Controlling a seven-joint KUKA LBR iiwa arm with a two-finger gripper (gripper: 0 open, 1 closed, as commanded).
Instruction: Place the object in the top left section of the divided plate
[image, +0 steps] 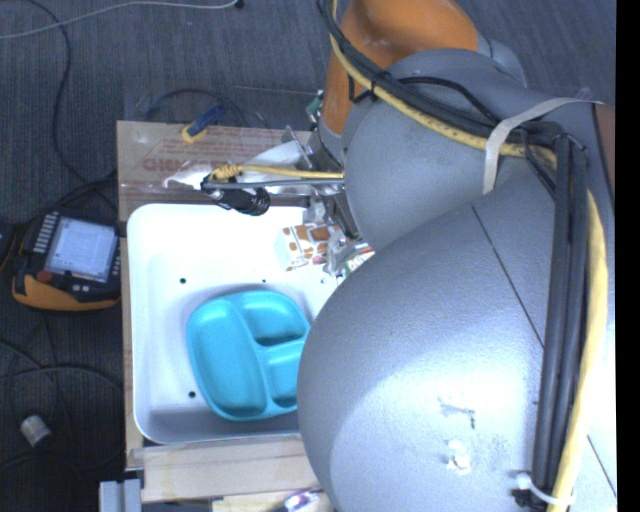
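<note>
A blue divided plate lies in the left white bin, toward its front, with its right part hidden under the arm. A small white object with orange-brown patches is above the plate's far right corner, over the bin floor. My gripper is right beside this object, touching or nearly touching it. The arm's bulk hides much of the gripper, so I cannot tell whether the object is held or lies in the bin.
The grey arm covers the whole right side of the bench. A brown board lies behind the left bin. A handheld pendant with a screen sits on the floor to the left.
</note>
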